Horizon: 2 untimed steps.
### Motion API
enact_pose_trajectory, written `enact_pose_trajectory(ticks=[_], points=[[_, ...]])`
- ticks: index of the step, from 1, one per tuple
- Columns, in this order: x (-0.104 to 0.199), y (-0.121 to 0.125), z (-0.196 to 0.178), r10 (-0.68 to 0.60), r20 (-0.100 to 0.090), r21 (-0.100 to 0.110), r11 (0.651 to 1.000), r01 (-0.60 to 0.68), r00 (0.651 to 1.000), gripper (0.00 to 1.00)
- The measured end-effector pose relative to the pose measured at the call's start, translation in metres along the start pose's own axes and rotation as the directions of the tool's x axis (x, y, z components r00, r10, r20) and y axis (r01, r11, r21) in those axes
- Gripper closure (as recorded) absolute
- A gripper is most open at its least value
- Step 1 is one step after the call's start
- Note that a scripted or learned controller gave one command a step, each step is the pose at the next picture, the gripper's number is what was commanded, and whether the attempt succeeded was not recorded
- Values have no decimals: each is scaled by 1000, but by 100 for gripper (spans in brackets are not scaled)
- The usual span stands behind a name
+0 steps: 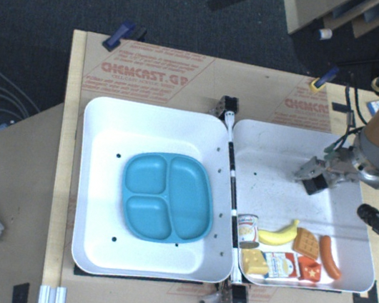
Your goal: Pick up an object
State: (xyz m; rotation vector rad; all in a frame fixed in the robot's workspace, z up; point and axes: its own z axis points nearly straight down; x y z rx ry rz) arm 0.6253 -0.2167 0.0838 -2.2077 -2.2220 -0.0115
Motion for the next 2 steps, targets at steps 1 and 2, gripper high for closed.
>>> enact_pose_trajectory(ticks=[1,2], points=[[-4,0,-12,1,10,-3,1000,0,1000,100],[104,-19,-121,4,11,-4,1000,-4,1000,100]])
